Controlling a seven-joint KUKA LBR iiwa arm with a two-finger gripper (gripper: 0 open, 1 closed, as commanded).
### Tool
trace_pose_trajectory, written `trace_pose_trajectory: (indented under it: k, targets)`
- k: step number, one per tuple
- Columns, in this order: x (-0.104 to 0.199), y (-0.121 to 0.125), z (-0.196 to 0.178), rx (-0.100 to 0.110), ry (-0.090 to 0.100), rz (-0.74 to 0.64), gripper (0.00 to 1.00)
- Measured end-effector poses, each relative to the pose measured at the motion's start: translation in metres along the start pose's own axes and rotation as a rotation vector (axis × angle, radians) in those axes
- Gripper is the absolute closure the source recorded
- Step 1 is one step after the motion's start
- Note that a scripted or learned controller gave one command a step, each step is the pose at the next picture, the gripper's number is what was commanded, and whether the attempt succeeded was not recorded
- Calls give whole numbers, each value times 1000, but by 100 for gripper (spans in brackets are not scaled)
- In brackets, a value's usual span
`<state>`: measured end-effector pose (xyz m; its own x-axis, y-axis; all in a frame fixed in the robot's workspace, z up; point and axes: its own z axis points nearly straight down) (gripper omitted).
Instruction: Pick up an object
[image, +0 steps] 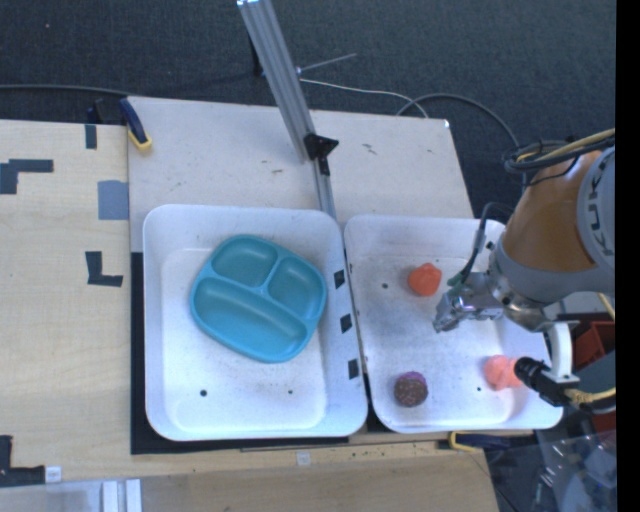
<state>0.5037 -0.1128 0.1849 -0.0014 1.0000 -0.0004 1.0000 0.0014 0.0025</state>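
White plastic forms both shallow bins, each with rounded corners and a raised lip, set side by side on the pale wooden bench (60, 300). The left bin (165, 400) carries a turquoise divided plate (259, 297), smooth and glossy, rounded in outline, with one long compartment and two smaller ones; it lies tilted against the bin's square sides. The right bin (390, 235) has a scuffed, speckled floor with three small things on it. An orange ball (425, 280), matte and roughly round, sits toward the far side, just left of the arm's wrist. A dark purplish ball (410, 389) with a bumpy, knobbly surface rests near the bin's near edge. A soft pink-orange lump (498, 372) lies by the right wall, touching a black part of the arm's fittings.

The arm's broad orange band and grey metal wrist reach in from the right, above the right bin. Its hand (447, 316) is a small metallic piece hanging over bare bin floor between the orange ball and the pink-orange lump, near both but touching neither. Nothing shows between its fingers, and whether they are spread or together I cannot tell at this size.

A ribbed grey metal rail (285, 85) slants down from the top to the seam between the bins, ending in a black clamp
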Motion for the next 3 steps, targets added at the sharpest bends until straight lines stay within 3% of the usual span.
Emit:
trace_pose_trajectory:
  k: [1, 3]
  targets:
    - [0, 1, -53, -2, -1, 0, 100]
    - [85, 52, -54, 2, 2, -6, 100]
